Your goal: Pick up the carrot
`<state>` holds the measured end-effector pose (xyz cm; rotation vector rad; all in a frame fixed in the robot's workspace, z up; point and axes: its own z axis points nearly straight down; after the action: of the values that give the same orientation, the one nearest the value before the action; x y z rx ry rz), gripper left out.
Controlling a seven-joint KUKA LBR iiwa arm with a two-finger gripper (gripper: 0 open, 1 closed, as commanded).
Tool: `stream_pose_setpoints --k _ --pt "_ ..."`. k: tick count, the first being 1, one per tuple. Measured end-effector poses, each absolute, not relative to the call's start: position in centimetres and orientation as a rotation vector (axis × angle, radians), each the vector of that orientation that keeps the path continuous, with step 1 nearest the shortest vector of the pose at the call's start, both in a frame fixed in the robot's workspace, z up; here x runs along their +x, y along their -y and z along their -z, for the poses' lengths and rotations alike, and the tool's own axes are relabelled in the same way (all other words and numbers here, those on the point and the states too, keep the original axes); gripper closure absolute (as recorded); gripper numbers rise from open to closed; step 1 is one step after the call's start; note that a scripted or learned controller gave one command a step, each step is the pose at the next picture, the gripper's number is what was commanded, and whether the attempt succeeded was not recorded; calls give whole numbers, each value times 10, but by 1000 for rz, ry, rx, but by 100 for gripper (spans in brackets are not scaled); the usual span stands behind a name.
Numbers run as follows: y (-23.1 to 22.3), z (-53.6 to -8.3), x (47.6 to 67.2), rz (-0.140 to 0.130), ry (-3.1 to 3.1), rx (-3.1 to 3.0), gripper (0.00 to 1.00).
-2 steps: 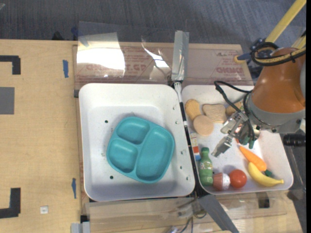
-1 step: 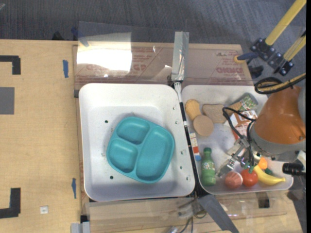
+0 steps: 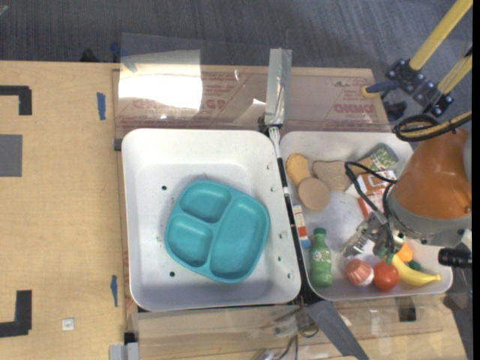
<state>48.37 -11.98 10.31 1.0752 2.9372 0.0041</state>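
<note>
A small orange carrot (image 3: 406,252) lies in the right bin (image 3: 341,214) near its front right corner, wedged between the arm and a yellow banana (image 3: 417,275). Most of the carrot is hidden by the arm's wrist. My gripper (image 3: 372,240) is low inside the right bin, just left of the carrot and right above a red tomato (image 3: 385,277) and a red-and-white ball (image 3: 358,273). Nothing shows between its tips from this angle.
A green bottle (image 3: 320,257) stands at the right bin's left wall. Tan bread pieces (image 3: 313,194) and a printed packet (image 3: 379,160) lie at the back. The left bin (image 3: 142,171) holds a teal divided plate (image 3: 217,231). Yellow cabled equipment (image 3: 420,81) stands behind.
</note>
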Motion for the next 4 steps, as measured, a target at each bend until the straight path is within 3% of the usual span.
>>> stream_pose_setpoints --k 1,2,3,4 --pt "37 -187 501 -9 -2828 1349 100" --pt "74 -313 533 -2 -2987 936 100" --pt "73 -311 533 -1 -2992 935 0" --pt "124 -204 479 0 -3116 416 0"
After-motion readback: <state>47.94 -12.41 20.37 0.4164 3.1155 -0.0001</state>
